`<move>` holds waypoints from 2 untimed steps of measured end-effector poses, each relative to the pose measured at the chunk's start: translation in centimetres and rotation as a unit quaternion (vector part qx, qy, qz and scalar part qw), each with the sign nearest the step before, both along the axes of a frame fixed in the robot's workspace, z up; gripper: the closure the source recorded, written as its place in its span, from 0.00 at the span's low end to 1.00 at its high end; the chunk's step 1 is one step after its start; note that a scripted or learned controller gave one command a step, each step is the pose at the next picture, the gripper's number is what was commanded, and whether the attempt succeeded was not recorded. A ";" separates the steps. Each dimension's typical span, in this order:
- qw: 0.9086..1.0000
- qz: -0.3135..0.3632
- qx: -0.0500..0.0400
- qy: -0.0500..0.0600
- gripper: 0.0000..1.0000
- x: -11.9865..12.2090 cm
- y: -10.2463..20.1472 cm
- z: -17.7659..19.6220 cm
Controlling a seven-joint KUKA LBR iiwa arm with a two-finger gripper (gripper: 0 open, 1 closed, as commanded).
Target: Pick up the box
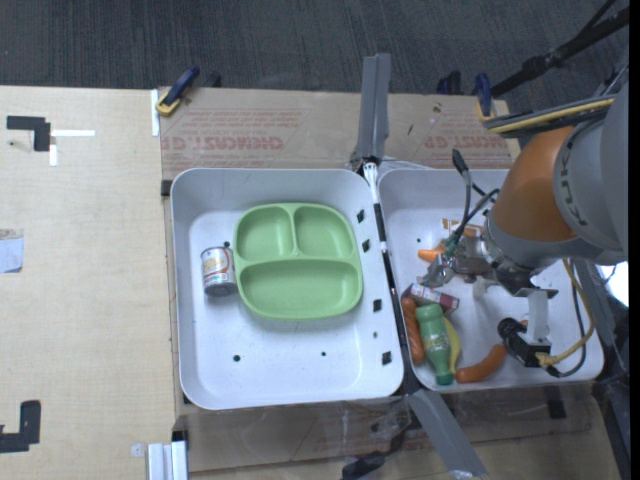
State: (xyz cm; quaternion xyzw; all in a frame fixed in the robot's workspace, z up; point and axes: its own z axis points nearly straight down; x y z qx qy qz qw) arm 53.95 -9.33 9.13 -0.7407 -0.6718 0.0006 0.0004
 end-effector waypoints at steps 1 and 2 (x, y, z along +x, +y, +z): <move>1.000 -0.001 0.000 0.001 1.00 0.0 -0.1 0.9; 1.000 -0.002 0.000 0.001 0.00 -0.1 -0.1 0.9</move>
